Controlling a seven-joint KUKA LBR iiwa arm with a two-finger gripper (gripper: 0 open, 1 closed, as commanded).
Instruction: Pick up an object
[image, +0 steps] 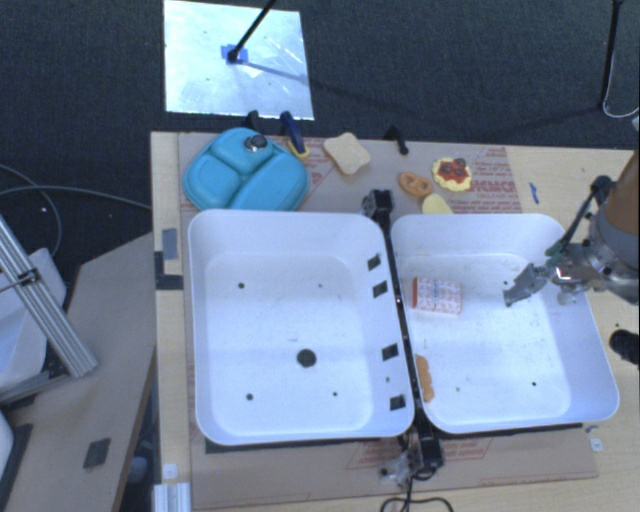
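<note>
Tan wooden bench (330, 470) over dark carpet, carrying two shallow white plastic bins. In the left bin (215, 240), one small dark round disc (306, 357). In the right bin (590, 385), a small patterned rectangular box (437, 295) near its left wall and an orange piece (424, 378). Grey metal gripper (530, 283) right of the box, apart from it; whether open or closed, cannot tell. Beyond the bins, a blue moulded plastic tray (245, 172).
</note>
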